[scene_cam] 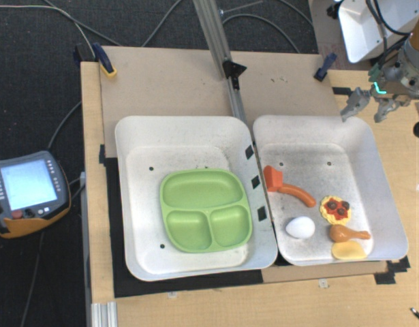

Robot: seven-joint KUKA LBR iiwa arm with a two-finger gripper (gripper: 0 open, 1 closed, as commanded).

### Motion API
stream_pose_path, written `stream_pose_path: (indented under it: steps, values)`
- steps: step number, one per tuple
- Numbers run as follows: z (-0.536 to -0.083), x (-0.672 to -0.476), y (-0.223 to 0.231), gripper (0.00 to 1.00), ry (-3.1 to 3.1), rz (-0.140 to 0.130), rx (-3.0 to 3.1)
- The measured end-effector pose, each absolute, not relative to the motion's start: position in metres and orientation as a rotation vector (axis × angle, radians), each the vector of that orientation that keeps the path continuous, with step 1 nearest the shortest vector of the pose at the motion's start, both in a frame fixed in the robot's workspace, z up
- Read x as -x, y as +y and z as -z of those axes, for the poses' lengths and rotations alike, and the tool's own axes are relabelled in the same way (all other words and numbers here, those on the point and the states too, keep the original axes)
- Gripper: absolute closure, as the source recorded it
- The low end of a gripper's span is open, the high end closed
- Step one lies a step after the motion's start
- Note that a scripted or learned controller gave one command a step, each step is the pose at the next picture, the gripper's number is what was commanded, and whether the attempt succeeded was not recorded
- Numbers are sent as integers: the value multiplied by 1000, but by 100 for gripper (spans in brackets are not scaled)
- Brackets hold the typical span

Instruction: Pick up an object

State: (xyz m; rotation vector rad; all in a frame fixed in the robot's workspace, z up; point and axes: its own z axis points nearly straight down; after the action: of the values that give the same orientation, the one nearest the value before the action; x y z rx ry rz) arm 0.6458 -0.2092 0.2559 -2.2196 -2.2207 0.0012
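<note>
The right bin (311, 136) holds several small toys. An orange scoop-like toy (285, 186) lies near its left wall. A white egg (300, 227) rests toward the front. To the right of these are a yellow pizza slice with red dots (335, 209), a brown drumstick (347, 234) and a pale yellow piece (349, 251). My gripper (369, 107) hovers above the bin's far right corner, open, with nothing between its two grey fingers (352, 104).
The left bin (137, 148) holds a green divided plate (206, 208). A metal pole (216, 39) slants down to the gap between the bins. A teach pendant (28, 193) lies off the bench at the left. Blue clamps (105, 60) grip the board's back corners.
</note>
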Motion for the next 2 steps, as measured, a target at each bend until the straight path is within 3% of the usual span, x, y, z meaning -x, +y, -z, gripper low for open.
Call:
stream_pose_path:
  steps: [1, 2]
  values:
    - [-257, -646, -209, 0, -2222, 0, 2220]
    - [-206, -650, -218, 0, -2217, -6, 2218]
